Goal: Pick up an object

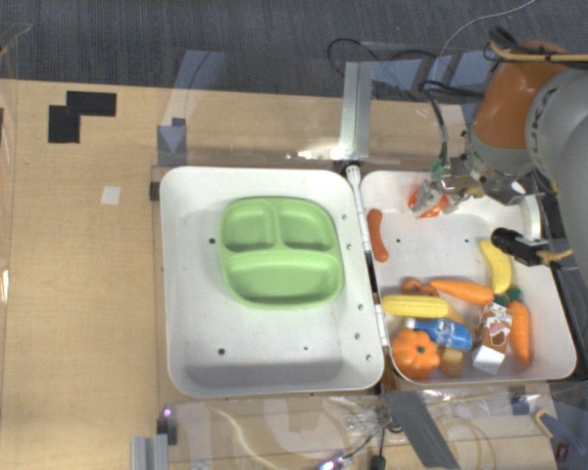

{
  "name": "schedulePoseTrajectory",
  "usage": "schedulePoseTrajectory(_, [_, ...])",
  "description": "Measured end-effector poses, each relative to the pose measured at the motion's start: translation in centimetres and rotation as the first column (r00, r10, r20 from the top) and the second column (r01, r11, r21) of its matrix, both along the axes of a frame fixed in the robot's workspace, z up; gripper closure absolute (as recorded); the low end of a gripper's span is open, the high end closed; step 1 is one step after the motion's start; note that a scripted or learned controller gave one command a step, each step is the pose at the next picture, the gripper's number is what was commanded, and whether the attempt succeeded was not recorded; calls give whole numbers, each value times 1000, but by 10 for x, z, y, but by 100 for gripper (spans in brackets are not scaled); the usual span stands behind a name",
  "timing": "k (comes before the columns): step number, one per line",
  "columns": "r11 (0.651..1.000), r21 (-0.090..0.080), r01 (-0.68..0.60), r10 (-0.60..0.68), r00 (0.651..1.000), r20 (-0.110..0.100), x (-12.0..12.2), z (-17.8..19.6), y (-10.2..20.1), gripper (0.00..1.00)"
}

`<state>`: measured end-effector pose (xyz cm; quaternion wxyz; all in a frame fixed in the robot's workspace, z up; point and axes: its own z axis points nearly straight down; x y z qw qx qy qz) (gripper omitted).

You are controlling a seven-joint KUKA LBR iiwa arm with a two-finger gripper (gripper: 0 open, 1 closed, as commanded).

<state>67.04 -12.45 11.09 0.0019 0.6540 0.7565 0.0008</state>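
On the bench (78, 262), largest first:

- Arm (568, 116), grey with an orange band, reaching in from the right over the far end of the right bin.
- Left bin (191, 360), holding a green divided plate (279, 251).
- Right bin (451, 238), holding all the loose items, mostly heaped at its near end.
- Items: corn cob (415, 306), carrot (461, 290), banana (498, 264), pumpkin (416, 352), red sausage (376, 235) along the left wall.
- Gripper (436, 196), low in the bin's far corner; open or closed, cannot tell.
- Small orange-red piece (419, 204), touching or just beside the gripper's tip.

Progress: approach made; likely target is that piece. No grasp is evident and nothing is seen lifted, so the pick remains to be done.
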Motion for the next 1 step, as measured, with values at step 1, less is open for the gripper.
schedulePoseTrajectory(1, [973,2,232,-232,973,-2,0,73,76,100])
